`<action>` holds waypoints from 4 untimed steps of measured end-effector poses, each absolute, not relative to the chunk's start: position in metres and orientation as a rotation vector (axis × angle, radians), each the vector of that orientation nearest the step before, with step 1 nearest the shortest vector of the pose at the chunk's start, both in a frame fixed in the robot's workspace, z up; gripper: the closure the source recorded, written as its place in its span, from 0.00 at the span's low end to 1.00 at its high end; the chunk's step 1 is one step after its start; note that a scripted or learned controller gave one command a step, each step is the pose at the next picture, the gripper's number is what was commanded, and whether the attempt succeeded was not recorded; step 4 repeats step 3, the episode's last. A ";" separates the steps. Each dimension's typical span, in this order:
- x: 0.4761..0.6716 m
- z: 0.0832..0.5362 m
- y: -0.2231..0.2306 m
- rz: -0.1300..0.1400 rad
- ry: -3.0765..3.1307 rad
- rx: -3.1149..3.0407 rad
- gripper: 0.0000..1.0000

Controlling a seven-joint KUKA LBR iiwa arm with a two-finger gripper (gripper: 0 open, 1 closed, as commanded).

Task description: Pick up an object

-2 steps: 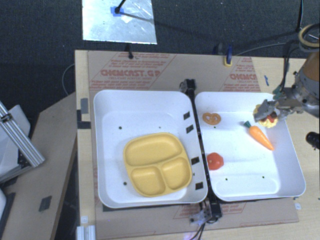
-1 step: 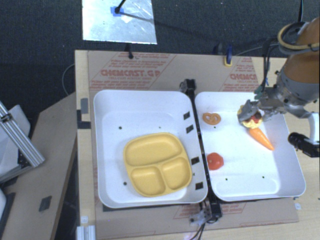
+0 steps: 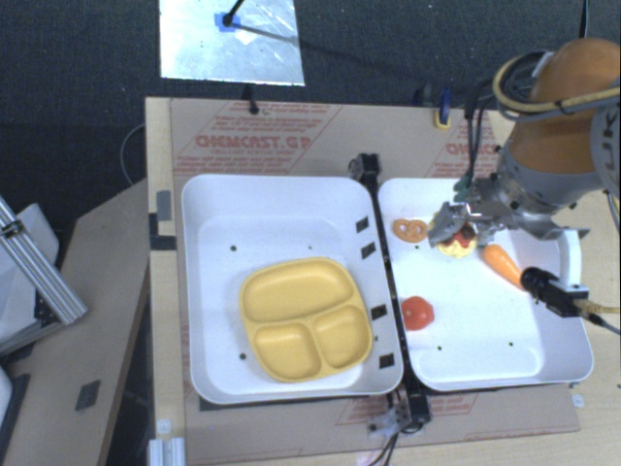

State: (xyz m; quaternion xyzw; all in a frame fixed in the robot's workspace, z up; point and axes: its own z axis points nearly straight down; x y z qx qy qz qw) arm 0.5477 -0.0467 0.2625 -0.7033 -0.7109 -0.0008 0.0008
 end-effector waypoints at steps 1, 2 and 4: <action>0.550 0.264 0.004 -0.004 -2.233 -2.209 1.00; 0.553 0.245 0.050 -0.001 -2.231 -2.209 1.00; 0.552 0.227 0.107 -0.001 -2.231 -2.208 1.00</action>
